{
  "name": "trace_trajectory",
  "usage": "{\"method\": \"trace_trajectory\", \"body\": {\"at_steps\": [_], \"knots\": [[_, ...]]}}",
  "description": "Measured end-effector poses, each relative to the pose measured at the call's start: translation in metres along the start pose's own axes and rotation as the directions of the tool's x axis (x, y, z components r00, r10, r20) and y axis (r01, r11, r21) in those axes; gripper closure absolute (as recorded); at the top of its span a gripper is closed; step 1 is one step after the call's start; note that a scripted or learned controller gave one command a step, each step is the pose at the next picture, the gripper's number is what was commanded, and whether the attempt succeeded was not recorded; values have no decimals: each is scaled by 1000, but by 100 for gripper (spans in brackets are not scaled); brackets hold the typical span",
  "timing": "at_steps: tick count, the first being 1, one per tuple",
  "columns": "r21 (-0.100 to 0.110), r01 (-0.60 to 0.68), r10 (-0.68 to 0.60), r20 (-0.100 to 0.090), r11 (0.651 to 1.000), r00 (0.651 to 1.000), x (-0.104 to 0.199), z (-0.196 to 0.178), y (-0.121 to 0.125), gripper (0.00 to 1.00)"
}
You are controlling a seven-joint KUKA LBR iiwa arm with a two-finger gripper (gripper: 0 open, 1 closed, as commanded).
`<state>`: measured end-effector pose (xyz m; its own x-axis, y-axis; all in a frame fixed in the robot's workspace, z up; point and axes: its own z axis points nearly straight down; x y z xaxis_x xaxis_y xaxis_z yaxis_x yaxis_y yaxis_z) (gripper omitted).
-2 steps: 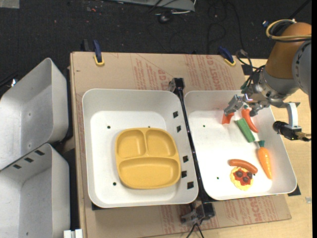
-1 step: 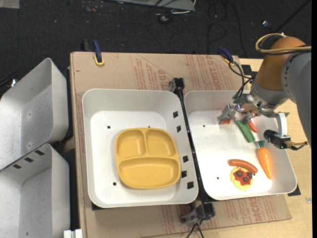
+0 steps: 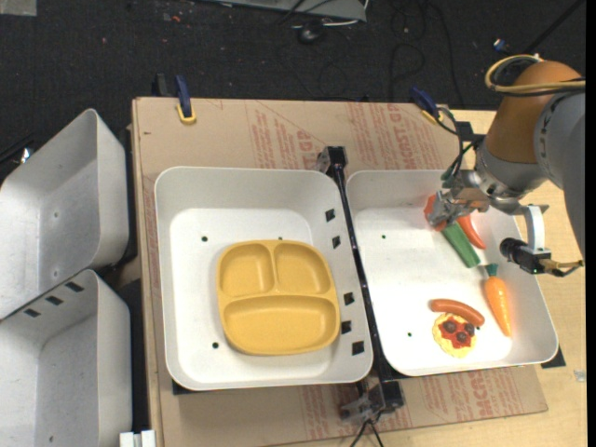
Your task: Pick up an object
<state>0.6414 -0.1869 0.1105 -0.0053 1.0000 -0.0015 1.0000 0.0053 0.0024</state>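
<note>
In the right bin (image 3: 391,343), the gripper (image 3: 449,208) hovered over red and green toy food (image 3: 463,240); whether it grasped, I couldn't tell. Carrot (image 3: 498,305), sausage (image 3: 456,309) and pizza slice (image 3: 453,334) lay nearby; a yellow tray (image 3: 277,296) sat left.

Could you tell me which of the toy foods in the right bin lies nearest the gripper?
The green vegetable, lying right below the gripper. The carrot, sausage and pizza slice sit farther toward the bin's front.

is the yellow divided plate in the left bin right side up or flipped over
Right side up. The yellow divided plate lies flat in the left bin, its three compartments facing up with raised dividers visible.
</note>
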Motion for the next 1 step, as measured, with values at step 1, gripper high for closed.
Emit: {"method": "trace_trajectory", "body": {"at_steps": [1], "knots": [[-2,-2,2,0,1000,1000,-2,-46,9,100]]}}
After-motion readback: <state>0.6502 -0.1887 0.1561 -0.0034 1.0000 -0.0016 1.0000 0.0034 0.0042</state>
